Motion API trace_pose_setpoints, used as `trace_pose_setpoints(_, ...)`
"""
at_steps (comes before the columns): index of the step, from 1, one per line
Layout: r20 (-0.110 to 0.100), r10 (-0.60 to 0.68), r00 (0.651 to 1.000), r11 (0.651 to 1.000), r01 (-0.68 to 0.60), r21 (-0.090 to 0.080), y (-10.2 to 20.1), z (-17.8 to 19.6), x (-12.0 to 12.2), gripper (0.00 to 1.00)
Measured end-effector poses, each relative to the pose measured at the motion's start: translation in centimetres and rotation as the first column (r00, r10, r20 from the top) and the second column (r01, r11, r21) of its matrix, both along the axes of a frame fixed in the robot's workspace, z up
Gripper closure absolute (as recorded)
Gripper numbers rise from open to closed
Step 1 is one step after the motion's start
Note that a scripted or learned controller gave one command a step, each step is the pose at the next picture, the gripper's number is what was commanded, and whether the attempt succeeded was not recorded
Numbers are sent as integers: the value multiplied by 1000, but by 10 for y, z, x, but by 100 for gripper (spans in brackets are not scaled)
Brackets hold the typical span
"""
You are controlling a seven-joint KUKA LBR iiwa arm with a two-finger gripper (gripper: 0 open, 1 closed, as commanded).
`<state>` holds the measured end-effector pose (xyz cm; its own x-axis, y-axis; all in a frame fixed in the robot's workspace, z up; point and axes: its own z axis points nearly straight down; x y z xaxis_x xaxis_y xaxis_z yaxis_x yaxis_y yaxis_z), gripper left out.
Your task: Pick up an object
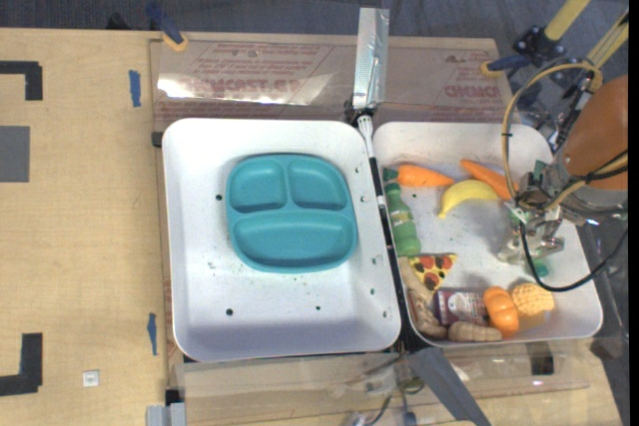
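Bench (80,214) of pale wood carries two white bins side by side, and the right bin (469,137) serves as the landmark. Touching its left wall sits the left bin (190,294), with a teal divided plate (292,213) lying in its middle.

Over the right bin's far right corner hangs the arm (607,130), its orange band showing, with black and yellow cable looped around it. Below it the gripper (531,239) points down into the bin's right half, over bare white floor; whether its jaws stand wide or narrow cannot be told, and nothing is seen between them.

Along the bin's left wall lies a green bottle (404,222). Near the back wall lie a carrot (421,177), a banana (467,197) and a second carrot (486,176), the banana just left of the gripper. At the front wall sit a dark packet (459,303), a pizza slice (434,266), an orange fruit (502,309) and a yellow corn cob (533,297), the cob touching the fruit.
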<state>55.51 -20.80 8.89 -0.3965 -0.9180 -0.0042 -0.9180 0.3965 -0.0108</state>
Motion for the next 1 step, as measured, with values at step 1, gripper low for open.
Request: trace_pose_setpoints(1,0,-118,993,993,118,4,13,0,57,100)
